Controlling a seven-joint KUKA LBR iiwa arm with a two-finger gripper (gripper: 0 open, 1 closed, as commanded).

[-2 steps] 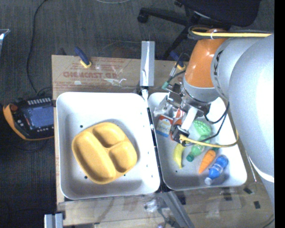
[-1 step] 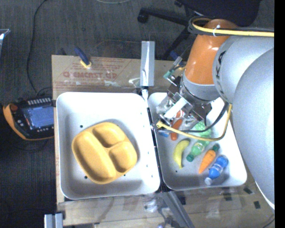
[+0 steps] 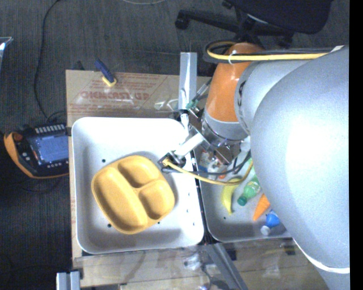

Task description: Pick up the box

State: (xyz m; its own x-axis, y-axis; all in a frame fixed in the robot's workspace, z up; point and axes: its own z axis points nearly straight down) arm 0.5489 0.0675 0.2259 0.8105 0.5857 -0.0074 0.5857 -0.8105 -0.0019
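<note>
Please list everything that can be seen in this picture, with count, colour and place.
left bin: 1, white, centre-left
right bin: 1, white, right of it
tray: 1, yellow, in left bin
banana: 1, yellow, right bin
bottle: 1, green, right bin
orange thing: 1, right bin
blue thing: 1, right bin
board: 1, brown, behind left bin
pendant: 1, orange and black, left of bins
chair: 1, black, top
arm: 1, grey with orange band, from right
gripper: 1, grey, over the bins' shared edge
</note>
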